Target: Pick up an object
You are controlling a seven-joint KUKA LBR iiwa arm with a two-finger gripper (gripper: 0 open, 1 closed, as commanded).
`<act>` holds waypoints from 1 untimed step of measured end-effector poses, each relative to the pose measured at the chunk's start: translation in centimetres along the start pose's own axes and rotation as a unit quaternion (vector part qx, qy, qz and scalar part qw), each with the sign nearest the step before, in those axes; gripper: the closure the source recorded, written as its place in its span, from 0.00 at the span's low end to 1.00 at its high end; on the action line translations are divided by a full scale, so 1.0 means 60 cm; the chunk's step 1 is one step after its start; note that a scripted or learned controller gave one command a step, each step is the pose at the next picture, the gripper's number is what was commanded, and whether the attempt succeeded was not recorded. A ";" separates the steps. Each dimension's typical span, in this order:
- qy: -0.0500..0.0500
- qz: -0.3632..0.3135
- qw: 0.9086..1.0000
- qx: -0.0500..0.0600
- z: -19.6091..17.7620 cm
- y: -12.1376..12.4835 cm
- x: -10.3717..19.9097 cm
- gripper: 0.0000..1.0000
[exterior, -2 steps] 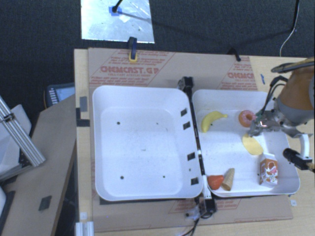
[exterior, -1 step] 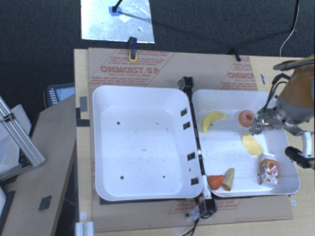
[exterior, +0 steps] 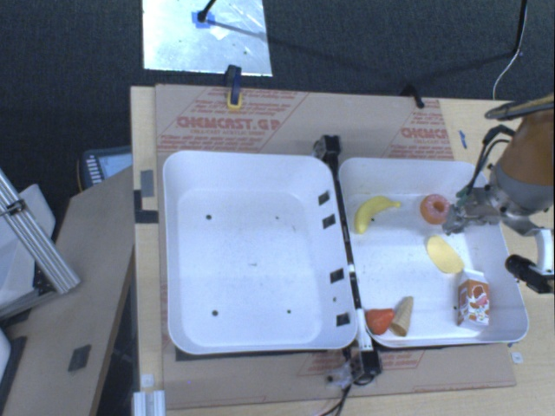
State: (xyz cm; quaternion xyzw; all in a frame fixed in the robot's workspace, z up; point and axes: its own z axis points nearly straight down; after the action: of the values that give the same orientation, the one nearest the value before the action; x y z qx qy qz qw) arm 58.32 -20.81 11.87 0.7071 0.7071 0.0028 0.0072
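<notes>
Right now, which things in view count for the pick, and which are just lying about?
For the job: gripper, doughnut, banana, yellow oval piece, small carton, ice cream cone, red piece, right bin.

Lying about: left bin, yellow clamp, foil sheet.

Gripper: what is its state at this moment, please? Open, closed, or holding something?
Gripper: cannot be told. It sits low in the right bin, beside the pink donut; nothing is visibly held.
</notes>
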 end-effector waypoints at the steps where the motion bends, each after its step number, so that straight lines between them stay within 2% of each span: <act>1: 0.002 -0.003 1.000 0.003 -0.046 0.069 0.003 1.00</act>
State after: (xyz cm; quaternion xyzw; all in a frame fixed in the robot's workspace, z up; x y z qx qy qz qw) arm 62.41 -20.62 14.67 0.7051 0.7091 0.0020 0.0037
